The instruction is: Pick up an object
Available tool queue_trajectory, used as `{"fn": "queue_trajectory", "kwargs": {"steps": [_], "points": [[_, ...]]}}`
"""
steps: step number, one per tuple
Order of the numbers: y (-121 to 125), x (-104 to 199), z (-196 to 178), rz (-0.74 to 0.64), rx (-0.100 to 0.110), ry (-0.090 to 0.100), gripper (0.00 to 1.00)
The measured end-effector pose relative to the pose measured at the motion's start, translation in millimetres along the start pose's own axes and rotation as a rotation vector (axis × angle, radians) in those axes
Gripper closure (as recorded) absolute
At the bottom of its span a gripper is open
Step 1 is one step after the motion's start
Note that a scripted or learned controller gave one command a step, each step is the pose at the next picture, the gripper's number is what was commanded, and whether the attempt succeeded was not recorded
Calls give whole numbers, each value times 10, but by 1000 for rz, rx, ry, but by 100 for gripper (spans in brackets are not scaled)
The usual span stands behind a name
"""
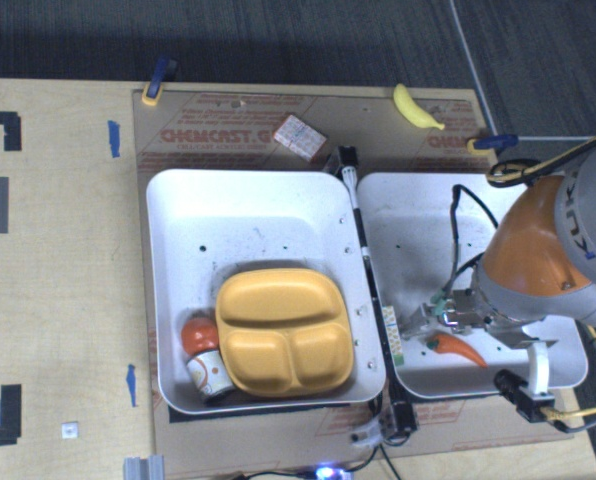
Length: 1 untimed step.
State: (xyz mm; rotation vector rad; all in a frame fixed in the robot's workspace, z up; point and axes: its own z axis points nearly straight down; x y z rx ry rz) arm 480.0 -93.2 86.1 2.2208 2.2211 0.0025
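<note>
In the right bin (408,208) an orange carrot-like piece (458,349) lies near the front wall. My gripper (440,317) hangs low over the bin floor just above and to the left of that piece, close to it. A small green bit (440,301) shows beside the gripper's tip. The grey arm with its orange band (533,248) covers the bin's right half. In the left bin (178,228) a large yellow compartment tray (281,327) lies upside down, with a red-orange ball (199,336) and a small white and orange can (208,372) at its left.
A yellow banana (416,108) and a small patterned block (299,136) lie on the cardboard behind the bins. A black divider (363,258) runs between the bins. Cables loop near the arm's wrist (468,228). The wooden bench spreads to the left.
</note>
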Motion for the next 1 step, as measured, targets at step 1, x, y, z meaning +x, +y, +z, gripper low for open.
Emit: {"fn": "queue_trajectory", "kwargs": {"steps": [1], "points": [[16,1,-102,0,-5,-1,100]]}}
